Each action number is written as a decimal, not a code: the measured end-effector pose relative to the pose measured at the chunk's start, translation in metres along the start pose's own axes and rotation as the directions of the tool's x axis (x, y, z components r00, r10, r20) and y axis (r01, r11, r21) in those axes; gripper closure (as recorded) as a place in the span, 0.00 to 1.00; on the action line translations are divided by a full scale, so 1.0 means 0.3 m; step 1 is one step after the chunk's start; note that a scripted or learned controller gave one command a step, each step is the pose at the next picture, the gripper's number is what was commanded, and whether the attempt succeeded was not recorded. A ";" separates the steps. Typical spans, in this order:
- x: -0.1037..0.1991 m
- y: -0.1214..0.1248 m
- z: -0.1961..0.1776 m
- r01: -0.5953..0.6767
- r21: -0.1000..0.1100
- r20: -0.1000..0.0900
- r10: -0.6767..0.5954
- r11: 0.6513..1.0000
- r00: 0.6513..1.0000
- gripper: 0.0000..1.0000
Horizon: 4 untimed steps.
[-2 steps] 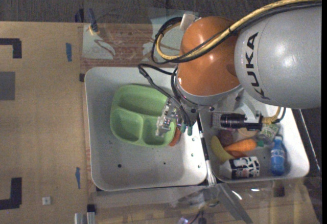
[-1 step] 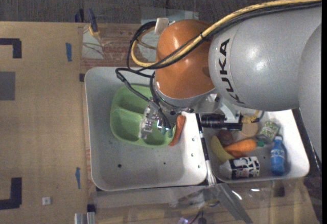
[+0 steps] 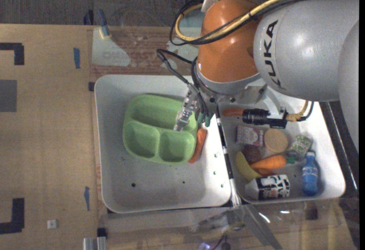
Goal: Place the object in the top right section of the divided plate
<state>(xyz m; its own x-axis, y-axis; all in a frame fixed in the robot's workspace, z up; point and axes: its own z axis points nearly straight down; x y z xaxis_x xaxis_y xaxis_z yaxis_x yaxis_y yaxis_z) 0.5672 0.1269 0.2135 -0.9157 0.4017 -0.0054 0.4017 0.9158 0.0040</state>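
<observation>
Evidently mid-placement, the gripper (image 3: 187, 113) hovered at the green divided plate's (image 3: 149, 129) three o'clock rim; its fingers' state couldn't be told, a carrot (image 3: 199, 144) lying just outside.

The divided plastic plate (image 3: 155, 129) is lime green; the carrot (image 3: 199, 145) beside it is orange; both shallow bins (image 3: 114, 186) are white; the tabletop (image 3: 45, 129) is pale tan wood with black marks and blue tape bits; the right bin holds a yellow banana (image 3: 245, 166), a second orange carrot (image 3: 268, 162), a blue bottle (image 3: 309, 173), and a black-and-white patterned carton (image 3: 272, 187); the arm (image 3: 296, 43) is grey with an orange band.
</observation>
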 end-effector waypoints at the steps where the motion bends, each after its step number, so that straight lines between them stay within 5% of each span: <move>1: -0.051 -0.422 0.064 0.272 0.001 -0.003 -0.272 0.962 0.962 1.00; 2: 0.074 -0.283 -0.023 0.502 -0.001 0.000 -0.502 0.865 0.865 1.00; 3: 0.078 -0.171 -0.008 0.796 -0.002 0.002 -0.796 0.605 0.605 1.00; 4: 0.045 -0.313 0.045 0.826 -0.002 -0.002 -0.826 0.563 0.563 1.00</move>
<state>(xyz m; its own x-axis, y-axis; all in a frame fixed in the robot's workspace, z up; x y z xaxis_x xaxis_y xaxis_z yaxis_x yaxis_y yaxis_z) 0.5173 0.0462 0.1997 -0.8477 -0.5305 -0.0041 -0.5305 0.8477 -0.0001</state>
